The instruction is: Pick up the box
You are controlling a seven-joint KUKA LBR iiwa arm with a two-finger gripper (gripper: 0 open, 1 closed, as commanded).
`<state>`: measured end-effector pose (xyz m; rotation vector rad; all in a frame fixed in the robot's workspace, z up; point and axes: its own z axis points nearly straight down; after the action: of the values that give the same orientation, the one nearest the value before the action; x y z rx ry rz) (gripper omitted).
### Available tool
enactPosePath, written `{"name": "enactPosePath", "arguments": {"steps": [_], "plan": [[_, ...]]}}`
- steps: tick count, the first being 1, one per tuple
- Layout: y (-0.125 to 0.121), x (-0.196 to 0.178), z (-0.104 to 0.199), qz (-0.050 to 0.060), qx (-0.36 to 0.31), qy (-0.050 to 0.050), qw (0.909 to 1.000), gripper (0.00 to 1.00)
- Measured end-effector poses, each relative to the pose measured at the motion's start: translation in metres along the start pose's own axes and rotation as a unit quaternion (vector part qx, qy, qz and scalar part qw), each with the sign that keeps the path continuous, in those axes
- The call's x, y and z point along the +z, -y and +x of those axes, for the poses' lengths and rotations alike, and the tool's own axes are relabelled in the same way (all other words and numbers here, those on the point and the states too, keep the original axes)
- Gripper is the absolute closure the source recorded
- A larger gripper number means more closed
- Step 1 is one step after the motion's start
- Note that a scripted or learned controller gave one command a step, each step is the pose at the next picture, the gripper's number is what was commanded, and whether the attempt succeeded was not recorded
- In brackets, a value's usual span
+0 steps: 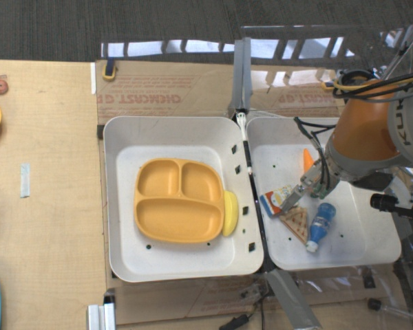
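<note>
The box (pixel 274 202) is small, white with red and blue print, and lies near the left wall of the right bin (pixel 372 253). My gripper (pixel 293 198) reaches down and to the left from the orange-banded wrist (pixel 361 129). Its tip sits at the box's right end, on or just above it. I cannot make out whether the box is held. A brown wedge-shaped piece (pixel 297 223) lies just below the box, touching it.
A blue bottle with a white cap (pixel 319 227) lies right of the wedge, and a small orange piece (pixel 307 160) rests further back. The left bin (pixel 117 253) holds an orange divided plate (pixel 179 201) with a yellow item (pixel 230 213) at its right edge.
</note>
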<state>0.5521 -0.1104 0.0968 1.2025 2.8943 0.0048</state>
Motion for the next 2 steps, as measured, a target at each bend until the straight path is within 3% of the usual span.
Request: {"name": "enactPosePath", "arguments": {"steps": [1, 2], "plan": [[-0.037, 0.000, -0.022, 0.000, 0.097, 0.001, 0.9953, 0.00], [-0.037, -0.011, -0.024, -0.003, 0.099, 0.004, 0.9951, 1.00]]}}
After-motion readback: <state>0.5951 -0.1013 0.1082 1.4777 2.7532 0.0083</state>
